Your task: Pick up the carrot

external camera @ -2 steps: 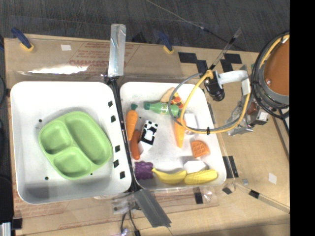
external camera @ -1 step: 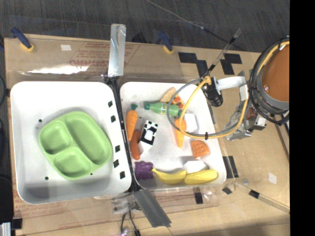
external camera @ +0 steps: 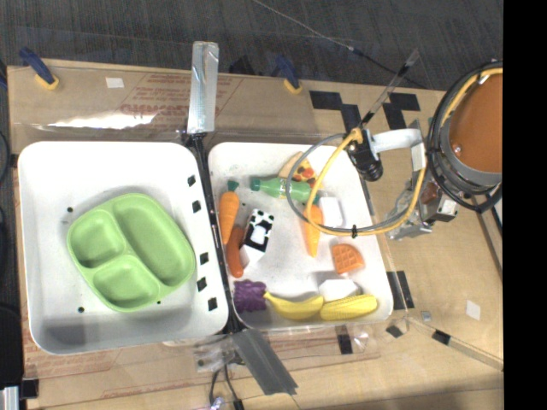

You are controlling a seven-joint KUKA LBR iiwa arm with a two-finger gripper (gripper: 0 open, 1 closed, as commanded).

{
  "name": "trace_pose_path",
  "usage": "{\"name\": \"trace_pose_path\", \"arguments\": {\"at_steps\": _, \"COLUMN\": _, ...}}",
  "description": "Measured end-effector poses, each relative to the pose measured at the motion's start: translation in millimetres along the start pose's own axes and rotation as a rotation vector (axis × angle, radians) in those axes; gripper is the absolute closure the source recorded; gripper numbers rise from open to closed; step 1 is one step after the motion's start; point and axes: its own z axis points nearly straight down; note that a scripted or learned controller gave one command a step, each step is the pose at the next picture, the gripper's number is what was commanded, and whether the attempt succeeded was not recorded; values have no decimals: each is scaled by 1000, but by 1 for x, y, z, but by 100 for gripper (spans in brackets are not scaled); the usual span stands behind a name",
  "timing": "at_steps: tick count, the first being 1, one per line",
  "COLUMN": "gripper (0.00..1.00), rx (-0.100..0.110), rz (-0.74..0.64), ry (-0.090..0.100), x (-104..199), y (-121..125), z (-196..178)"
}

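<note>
Two carrots in the right bin [external camera: 286, 272]: big carrot [external camera: 229, 225] along the wall at 9 o'clock, small carrot [external camera: 313, 233] near the middle, its top partly hidden. One banana [external camera: 295, 305] at 6 o'clock. End effector [external camera: 417, 220] sits off the 3 o'clock rim, too murky to tell if it's open or gripping anything

Even light, perhaps slightly soft focus

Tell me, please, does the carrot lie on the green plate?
No, the carrot lies in the right bin, apart from the green plate.
</note>
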Motion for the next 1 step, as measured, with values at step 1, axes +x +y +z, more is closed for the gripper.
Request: {"name": "trace_pose_path", "arguments": {"at_steps": 1, "gripper": 100, "rx": 7, "rz": -5, "ry": 2, "x": 1, "y": -3, "z": -9}}
